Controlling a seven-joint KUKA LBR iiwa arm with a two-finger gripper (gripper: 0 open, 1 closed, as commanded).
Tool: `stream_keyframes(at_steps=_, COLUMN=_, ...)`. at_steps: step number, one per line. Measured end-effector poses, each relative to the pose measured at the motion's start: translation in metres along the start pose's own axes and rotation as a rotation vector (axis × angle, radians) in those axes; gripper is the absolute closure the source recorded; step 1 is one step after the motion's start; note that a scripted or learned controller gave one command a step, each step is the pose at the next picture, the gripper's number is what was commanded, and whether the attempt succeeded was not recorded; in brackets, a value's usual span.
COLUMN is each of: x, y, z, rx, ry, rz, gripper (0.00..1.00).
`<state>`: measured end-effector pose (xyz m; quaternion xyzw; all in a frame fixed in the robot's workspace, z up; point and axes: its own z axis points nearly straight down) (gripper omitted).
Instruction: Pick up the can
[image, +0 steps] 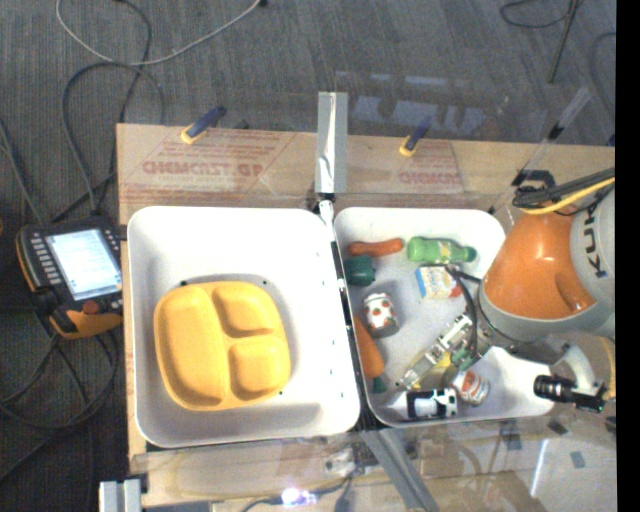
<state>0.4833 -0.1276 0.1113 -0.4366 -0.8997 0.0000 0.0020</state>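
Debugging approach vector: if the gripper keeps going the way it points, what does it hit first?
The gripper points down-left in the camera view. First in that line looks like the carrot by the right bin's left wall, though depth is unclear. The can lies off that line.
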Motion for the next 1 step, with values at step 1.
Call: stream_keyframes(at_steps=1, x=-0.0782, y=0.1004, z=-0.0567, rx=0.000, ry=-0.004, rz=0.133, gripper=0.00)
